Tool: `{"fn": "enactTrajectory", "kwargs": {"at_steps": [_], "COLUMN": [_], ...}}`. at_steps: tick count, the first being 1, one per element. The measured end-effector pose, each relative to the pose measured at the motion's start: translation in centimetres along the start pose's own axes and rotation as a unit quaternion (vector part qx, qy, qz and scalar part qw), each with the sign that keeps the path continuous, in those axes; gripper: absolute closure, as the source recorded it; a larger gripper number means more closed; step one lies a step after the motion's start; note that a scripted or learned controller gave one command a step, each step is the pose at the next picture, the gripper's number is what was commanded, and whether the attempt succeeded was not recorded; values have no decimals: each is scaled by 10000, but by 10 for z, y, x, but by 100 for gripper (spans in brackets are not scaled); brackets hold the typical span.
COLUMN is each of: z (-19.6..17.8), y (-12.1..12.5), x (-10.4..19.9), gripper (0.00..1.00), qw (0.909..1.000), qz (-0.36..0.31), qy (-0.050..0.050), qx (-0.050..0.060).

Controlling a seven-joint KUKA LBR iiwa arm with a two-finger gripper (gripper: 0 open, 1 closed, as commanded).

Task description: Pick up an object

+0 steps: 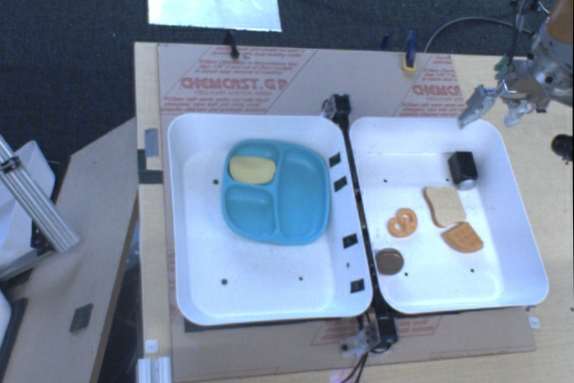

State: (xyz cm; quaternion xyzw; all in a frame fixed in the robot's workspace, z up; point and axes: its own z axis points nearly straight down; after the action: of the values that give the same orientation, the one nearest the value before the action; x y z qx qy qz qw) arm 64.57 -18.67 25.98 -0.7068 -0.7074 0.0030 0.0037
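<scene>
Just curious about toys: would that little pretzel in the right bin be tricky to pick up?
Probably. The pretzel lies flat, so fingers may slide over it. It looks like light, stiff plastic, likely to skid if nudged. Its holes might offer some grip.

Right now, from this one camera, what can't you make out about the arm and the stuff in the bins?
- Arm: cut off by the right and top edges of the camera view.
- Gripper: small and blurred above the right bin's far corner; its state is unreadable.
- Black object: too small to identify.
- Yellow item on the blue plate: too soft to name.
</scene>
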Motion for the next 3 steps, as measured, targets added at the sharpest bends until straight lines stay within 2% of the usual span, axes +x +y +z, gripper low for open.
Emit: {"fn": "enactTrajectory", "kwargs": {"at_steps": [1, 3], "z": [-8, 73], "y": [2, -3], "x": [1, 7], "gripper": [0, 0], "qw": [10000, 10000], "qz": [-14, -7], "qy": [-8, -13], "qx": [-59, -60]}}
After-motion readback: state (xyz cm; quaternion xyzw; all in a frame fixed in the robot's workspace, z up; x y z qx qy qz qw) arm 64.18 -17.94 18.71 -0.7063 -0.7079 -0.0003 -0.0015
